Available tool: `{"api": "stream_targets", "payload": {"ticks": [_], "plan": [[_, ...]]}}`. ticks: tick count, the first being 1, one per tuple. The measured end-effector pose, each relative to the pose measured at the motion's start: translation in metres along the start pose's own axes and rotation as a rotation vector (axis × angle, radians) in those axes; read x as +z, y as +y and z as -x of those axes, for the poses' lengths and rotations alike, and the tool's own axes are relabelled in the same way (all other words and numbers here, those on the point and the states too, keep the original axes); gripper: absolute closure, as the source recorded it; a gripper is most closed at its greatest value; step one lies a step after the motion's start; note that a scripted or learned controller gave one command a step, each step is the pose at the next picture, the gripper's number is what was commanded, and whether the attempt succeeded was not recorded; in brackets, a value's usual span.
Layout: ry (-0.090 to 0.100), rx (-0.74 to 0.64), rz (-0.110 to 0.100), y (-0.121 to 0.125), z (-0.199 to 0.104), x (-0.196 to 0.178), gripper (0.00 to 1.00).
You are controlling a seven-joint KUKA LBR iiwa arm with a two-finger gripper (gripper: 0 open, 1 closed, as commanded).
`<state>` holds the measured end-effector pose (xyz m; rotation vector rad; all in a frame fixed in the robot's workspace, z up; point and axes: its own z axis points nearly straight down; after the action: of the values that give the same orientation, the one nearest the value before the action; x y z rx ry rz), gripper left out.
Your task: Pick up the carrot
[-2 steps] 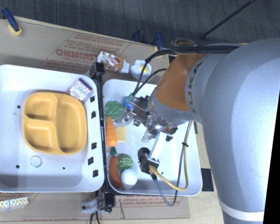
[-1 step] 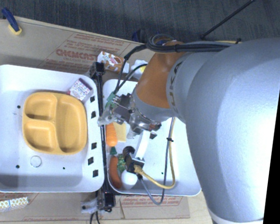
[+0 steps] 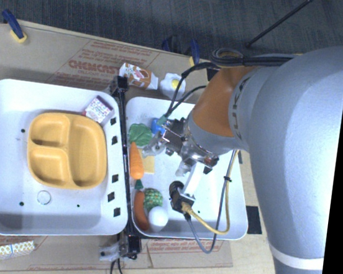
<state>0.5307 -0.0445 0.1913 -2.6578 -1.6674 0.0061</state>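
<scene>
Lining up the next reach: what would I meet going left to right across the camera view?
blue clip → yellow divided plate → carrot → end effector

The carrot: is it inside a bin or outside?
Inside. The carrot lies flat on the floor of the right-hand bin, along its left wall.

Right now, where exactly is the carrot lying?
In the camera view, the carrot lies in the right-hand bin, along its left wall, with a pale yellow slice just right of it.
</scene>
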Motion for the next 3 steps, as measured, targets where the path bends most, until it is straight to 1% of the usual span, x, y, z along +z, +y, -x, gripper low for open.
{"api": "stream_targets", "payload": {"ticks": [1,2,3], "plan": [[0.000,0.040,-0.001,-0.020,-0.040,0.000,0.00],[0.000,0.235,-0.003,-0.037,-0.041,0.001,0.00],[0.000,0.235,-0.004,-0.037,-0.042,0.001,0.00]]}}
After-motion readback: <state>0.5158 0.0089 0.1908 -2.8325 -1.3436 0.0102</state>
